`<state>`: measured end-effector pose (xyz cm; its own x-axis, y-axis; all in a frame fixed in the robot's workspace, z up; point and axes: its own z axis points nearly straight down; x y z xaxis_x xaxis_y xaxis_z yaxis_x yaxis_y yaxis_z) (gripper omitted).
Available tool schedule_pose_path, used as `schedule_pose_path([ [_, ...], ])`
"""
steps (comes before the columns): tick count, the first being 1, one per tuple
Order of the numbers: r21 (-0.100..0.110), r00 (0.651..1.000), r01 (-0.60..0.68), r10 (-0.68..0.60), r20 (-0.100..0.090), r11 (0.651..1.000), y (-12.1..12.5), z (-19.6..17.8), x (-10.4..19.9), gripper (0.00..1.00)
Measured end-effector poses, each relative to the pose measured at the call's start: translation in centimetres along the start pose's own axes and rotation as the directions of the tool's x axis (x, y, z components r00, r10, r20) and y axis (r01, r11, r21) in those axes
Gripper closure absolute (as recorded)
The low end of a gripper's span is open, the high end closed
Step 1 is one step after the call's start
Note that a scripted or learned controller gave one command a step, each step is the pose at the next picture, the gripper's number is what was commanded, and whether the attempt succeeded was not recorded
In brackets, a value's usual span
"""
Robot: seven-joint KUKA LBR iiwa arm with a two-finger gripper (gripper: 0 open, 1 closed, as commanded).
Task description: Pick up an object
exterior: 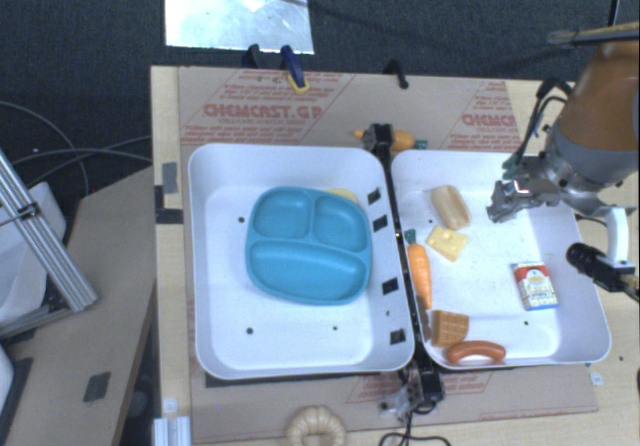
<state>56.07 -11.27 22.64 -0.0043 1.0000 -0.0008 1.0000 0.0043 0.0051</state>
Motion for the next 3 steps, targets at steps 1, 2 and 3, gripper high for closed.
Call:
schedule_pose_path([
  [1,0.004,1.000,0.005,-0.005,-0.003,1.000,0.8,1.0,5.0,1.00],
  [2,0.003,1.000,-0.003,0.003,-0.001,1.000,1.0,0.5,3.7,1.00],
  [3,0.005,1.000,-0.001,0.001,-0.001,1.000,-0.4,0.9,4.8,1.00],
])
